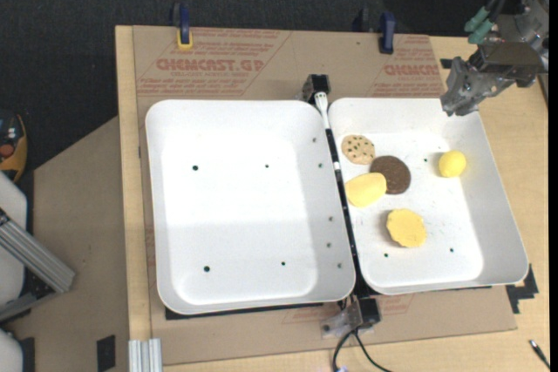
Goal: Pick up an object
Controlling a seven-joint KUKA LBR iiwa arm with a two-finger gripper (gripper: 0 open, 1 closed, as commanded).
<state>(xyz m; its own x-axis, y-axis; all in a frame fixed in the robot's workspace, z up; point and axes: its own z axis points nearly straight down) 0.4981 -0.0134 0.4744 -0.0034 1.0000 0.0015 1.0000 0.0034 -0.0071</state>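
Left bin [235, 196] is sitting bare; right bin [488, 213] is holding everything: cookie [357, 149], yellow lump [365, 188], brown disc [391, 173] touching that lump, yellow disc [406, 227], then the ball [451, 164] off by itself; gripper [457, 97] is hovering over the bin's far right corner, can't tell how the jaws are standing tbh; the ball's lying nearest, just toward the camera from it, so probably the easiest pick.

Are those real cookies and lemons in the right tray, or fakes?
Likely plastic toys. The chocolate-chip cookie and dark brown cookie look smooth-edged and uniformly coloured. The yellow ball, yellow oblong piece and flat yellow disc show even, matte colour. The right tray looks like thin moulded white plastic.
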